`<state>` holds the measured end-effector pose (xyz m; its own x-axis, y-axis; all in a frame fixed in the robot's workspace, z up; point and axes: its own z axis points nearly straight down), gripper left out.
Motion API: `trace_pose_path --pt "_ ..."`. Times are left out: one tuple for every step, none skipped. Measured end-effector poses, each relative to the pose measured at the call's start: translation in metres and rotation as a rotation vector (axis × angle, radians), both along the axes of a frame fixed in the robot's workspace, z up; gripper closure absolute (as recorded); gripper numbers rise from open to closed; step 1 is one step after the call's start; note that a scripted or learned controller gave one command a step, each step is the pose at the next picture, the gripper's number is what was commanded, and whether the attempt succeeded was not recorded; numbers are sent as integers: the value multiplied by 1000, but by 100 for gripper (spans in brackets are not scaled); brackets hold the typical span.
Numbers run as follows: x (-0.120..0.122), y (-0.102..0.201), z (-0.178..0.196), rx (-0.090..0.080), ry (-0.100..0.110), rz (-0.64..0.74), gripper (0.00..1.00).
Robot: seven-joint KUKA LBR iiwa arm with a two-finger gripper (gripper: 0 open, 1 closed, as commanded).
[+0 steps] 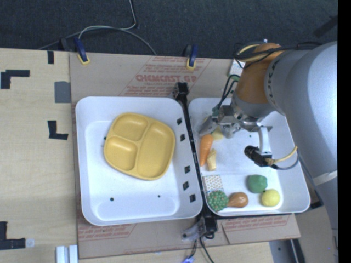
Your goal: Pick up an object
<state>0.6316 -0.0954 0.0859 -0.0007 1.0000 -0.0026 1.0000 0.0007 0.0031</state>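
Observation:
My gripper hangs low over the upper left part of the right bin, just above the top end of an orange carrot. A small pale yellow piece lies against the carrot's lower right side. Further toward the front of this bin lie a speckled square piece, a bumpy green piece, a brown-orange piece, a round green object and a yellow lemon-like object. I see nothing lifted.
The left bin holds a yellow divided plate. A black divider runs between the bins. The grey arm with its orange band covers the right bin's far right side, and a cable loops beside the wrist.

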Motion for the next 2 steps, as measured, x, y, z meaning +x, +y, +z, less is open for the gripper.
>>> trace_pose_path --pt "-7 0 0 0 -1 0 0" --pt "-38 -2 1 1 -2 1 0"
